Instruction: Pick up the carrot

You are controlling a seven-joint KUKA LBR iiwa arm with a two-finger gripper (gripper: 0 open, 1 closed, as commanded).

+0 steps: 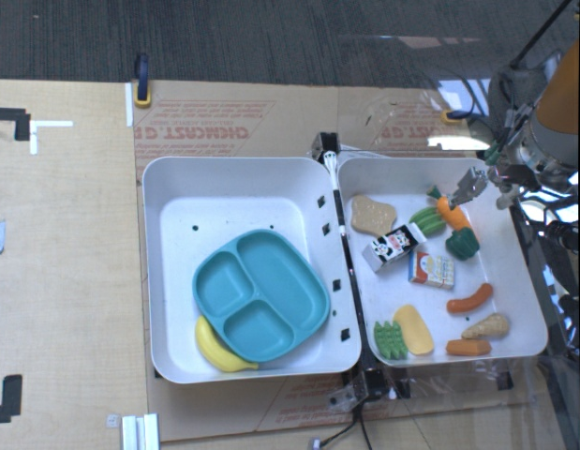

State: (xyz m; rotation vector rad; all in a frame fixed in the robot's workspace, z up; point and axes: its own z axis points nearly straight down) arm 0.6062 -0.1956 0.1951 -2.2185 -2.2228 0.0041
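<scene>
The carrot (453, 215) is a short orange piece with a small green top. It lies in the far right part of the right bin (524, 279), touching a green striped vegetable (426, 221) on its left. My gripper (488, 193) hangs just right of the carrot and slightly beyond it, near the bin's far right corner. It is open: one grey finger (469, 187) stands close to the carrot's far end and the other sits further right. Nothing is between them.
Around the carrot lie a dark green piece (463, 244), a milk carton (394, 245), a bread slice (373, 216), a small packet (432, 269) and a sausage (470, 298). More toy food lines the near edge. The left bin holds a teal divided plate (261, 295) and a banana (219, 347).
</scene>
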